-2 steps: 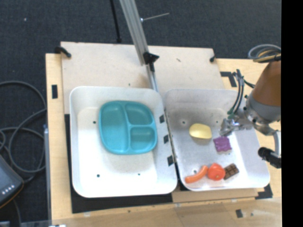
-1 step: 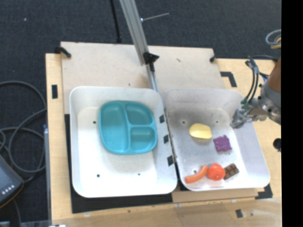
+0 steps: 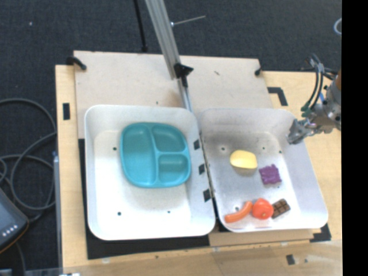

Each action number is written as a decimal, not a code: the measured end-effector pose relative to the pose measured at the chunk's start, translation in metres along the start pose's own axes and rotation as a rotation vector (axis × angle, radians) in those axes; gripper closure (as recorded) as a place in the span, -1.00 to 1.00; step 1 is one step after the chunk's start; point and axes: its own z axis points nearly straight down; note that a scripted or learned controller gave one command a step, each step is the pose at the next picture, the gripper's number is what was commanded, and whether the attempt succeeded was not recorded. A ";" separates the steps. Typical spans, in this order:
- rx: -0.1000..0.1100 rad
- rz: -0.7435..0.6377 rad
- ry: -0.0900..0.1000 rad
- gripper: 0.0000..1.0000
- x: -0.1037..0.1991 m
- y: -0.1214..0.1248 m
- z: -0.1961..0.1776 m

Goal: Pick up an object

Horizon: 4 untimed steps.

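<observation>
Resting in the left bin (image 3: 103,223) is a teal divided plate (image 3: 155,154). Across the right bin (image 3: 307,177) lie a yellow piece (image 3: 244,160) mid-bin, purple block (image 3: 269,175), then carrot (image 3: 238,211), tomato (image 3: 262,209) and brown block (image 3: 280,207) along its near edge. The gripper (image 3: 296,132) hangs over the far right corner, its opening impossible to judge.

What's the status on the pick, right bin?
Tool over right bin's upper right rim, holding nothing. Yellow piece, purple block, tomato, carrot, brown block untouched. Nothing in the way.
</observation>
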 end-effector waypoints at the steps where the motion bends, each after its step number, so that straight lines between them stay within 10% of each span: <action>1: 0.005 -0.003 0.003 1.00 0.048 -0.011 0.002; 4: 0.007 -0.004 0.004 1.00 0.201 -0.010 0.035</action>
